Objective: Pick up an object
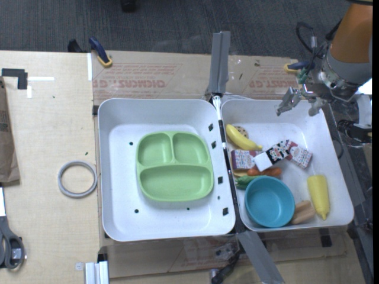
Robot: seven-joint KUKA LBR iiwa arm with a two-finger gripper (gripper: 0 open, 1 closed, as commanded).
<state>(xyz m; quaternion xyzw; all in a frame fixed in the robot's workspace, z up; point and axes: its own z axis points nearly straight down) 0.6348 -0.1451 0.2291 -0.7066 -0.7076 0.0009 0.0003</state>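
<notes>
Camera view places the gripper (301,102), fingers spread and holding nothing, at upper right above the right bin (339,158), apparently staged for descent.

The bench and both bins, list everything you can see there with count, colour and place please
Bins: two, white, side by side mid-bench.
Plate: one, green, three sections, left bin.
Bowl: one, blue, right bin, near edge.
Banana: one, yellow, right bin, far left.
Corn: one, yellow, right bin, right side.
Cartons: about three small ones, mixed colours, right bin middle.
Tape ring: one, grey, bench left of the bins.
Scissors: one, grey, bench lower left corner.
Clamp: one, blue and yellow, far bench edge.
End effector: one, grey, above right bin's far rim.
</notes>
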